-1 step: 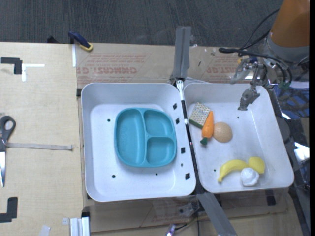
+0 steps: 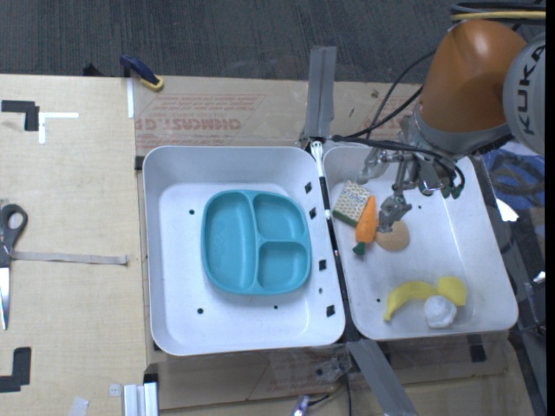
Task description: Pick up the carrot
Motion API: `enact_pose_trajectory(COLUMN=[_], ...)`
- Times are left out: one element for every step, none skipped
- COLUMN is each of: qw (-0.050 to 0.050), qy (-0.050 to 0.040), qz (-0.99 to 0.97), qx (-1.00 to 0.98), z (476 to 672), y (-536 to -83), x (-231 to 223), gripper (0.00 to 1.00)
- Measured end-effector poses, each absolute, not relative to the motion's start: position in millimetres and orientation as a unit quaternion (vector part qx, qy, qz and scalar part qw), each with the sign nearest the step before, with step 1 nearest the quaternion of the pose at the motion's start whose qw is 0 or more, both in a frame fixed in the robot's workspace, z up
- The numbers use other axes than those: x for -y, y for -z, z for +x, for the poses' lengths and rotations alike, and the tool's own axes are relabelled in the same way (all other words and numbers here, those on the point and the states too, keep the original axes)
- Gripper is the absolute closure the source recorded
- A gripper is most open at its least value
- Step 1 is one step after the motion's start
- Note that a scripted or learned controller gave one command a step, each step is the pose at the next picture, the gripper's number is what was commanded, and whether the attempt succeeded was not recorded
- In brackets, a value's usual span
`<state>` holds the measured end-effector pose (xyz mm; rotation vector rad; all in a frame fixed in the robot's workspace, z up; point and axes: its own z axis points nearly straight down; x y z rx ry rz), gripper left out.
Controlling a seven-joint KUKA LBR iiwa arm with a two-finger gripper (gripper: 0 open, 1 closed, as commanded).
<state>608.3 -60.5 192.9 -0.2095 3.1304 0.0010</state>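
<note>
Here the carrot (image 2: 366, 220) lies just left of the fingers (image 2: 396, 212), whose spread I cannot tell.

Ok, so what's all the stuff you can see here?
bins: 2, white, side by side on the bench
plate: 1, blue, three sections, in the left bin
carrot: 1, orange with green tip, right bin, near its left wall
sponge: 1, pale speckled, right bin, touching the carrot
tan thing: 1, round, right of the carrot, too blurred to name
banana: 1, yellow, right bin, front
lemon: 1, yellow, by the banana
white lump: 1, front of the right bin
scissors: 1, bench's left edge
end effector: 1, metal, just right of the carrot
</note>
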Motion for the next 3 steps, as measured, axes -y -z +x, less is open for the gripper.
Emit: enact_pose_trajectory(qw=[0.002, 0.002, 0.003], qy=[0.0001, 0.0002, 0.0001], qz=[0.003, 0.024, 0.173], qx=[-1.0, -1.0, -0.985], z=[553.4, 605.6, 626.6], y=[-106, -93, -93], x=[114, 97, 93], gripper=[0.0, 0.0, 0.0])
